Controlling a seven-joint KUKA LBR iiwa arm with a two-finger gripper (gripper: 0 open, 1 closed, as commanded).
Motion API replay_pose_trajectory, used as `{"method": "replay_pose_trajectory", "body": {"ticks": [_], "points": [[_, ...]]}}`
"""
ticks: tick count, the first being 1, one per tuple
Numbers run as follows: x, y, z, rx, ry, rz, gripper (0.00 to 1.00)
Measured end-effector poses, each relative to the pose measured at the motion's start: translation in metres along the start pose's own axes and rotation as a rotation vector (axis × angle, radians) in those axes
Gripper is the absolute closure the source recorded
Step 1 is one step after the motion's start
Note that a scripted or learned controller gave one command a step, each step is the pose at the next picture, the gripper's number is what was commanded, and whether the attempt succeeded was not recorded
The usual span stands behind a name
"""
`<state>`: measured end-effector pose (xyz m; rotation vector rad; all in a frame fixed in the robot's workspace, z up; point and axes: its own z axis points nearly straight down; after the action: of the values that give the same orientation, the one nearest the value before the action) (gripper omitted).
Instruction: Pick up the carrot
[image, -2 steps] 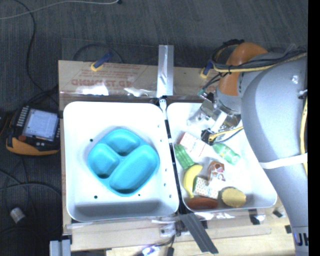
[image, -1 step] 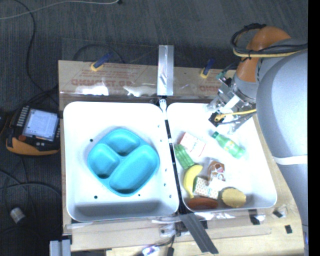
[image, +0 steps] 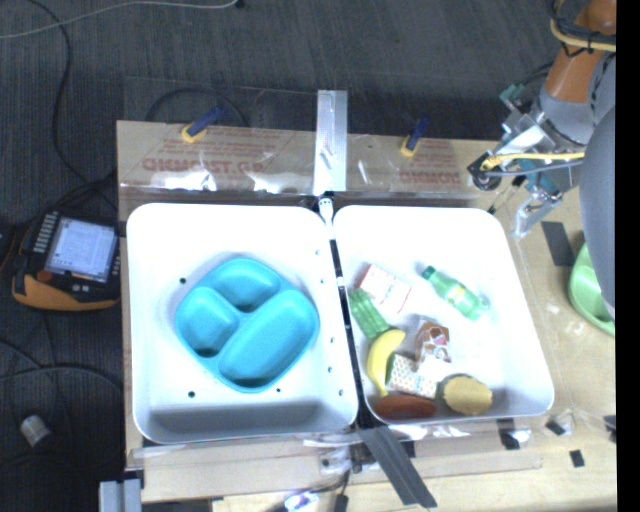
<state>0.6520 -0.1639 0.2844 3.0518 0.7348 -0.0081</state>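
While gripper (image: 528, 208) hangs at right bin's (image: 512, 300) far-right corner | grip: cannot tell | carrot: indistinguishable in food pile (image: 420, 375), well apart

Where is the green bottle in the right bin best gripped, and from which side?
Probably at mid-body of the green bottle, from straight above, closing across its width: it lies flat, slanted, apart from the other things, with bare bin floor along both long sides.
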Motion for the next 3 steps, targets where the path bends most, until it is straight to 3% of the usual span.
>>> {"method": "replay_pose_trajectory", "body": {"ticks": [1, 2, 3], "points": [[-0.046, -0.06, 0.132, 0.006, -0.001, 0.044, 0.0], [0.008, -0.037, 0.196, -0.004, 0.007, -0.26, 0.0], [0.004, 0.012, 0.059, 0.0, 0.001, -0.163, 0.0]]}}
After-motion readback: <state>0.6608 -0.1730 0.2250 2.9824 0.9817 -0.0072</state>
